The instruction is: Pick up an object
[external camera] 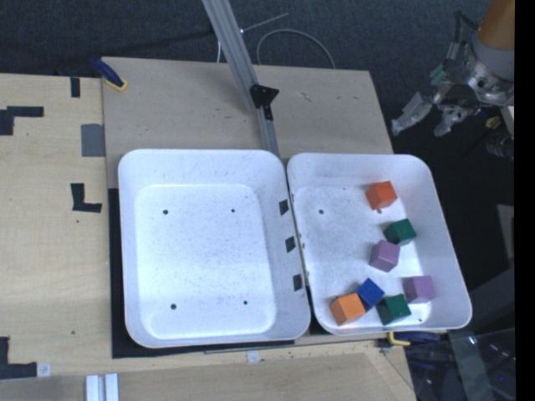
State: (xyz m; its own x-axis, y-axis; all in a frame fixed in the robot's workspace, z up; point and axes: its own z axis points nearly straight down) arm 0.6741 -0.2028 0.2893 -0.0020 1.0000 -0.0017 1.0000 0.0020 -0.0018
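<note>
Blocks (orange [381, 195], green [401, 230], purple [384, 256] among them) lie untouched in right bin [443, 215]. End effector [435, 111] hangs beyond bin's far right corner, fingers spread apart, nothing between them.

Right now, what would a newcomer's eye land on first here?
Probably the bright blocks scattered in the right bin: an orange cube near its far end, and a blue cube in a cluster at the near edge. Then the tool, poised beyond that bin's far right corner.
</note>
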